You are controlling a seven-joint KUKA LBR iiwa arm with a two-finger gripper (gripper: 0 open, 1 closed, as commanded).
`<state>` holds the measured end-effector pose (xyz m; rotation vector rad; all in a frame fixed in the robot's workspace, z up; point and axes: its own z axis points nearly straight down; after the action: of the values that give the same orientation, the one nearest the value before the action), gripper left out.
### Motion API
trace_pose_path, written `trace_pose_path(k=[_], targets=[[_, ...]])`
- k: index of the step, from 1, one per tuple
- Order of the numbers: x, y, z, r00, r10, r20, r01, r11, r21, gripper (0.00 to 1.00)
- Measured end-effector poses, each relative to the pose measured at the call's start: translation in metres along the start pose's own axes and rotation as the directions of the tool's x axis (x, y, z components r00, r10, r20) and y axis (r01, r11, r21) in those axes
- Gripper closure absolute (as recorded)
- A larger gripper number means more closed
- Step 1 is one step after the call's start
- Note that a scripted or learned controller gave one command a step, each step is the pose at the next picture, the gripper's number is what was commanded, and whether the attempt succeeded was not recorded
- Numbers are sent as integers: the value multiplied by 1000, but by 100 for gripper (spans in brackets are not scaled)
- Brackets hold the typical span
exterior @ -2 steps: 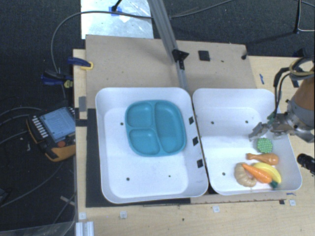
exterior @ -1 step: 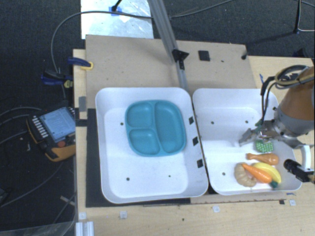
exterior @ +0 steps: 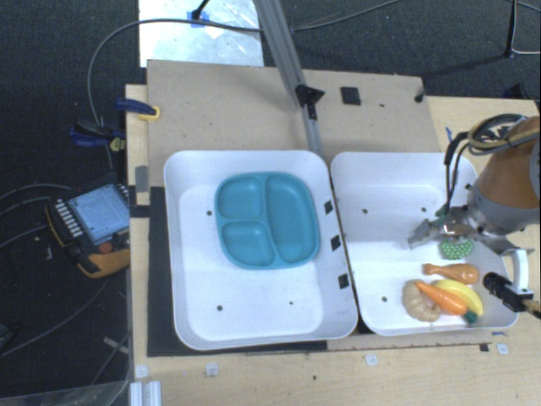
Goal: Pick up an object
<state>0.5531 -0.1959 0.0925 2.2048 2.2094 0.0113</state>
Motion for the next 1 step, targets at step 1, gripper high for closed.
trace_pose_path(k=[1], targets=[[0,0,-10,1000,0,0,0,1000,0,100]])
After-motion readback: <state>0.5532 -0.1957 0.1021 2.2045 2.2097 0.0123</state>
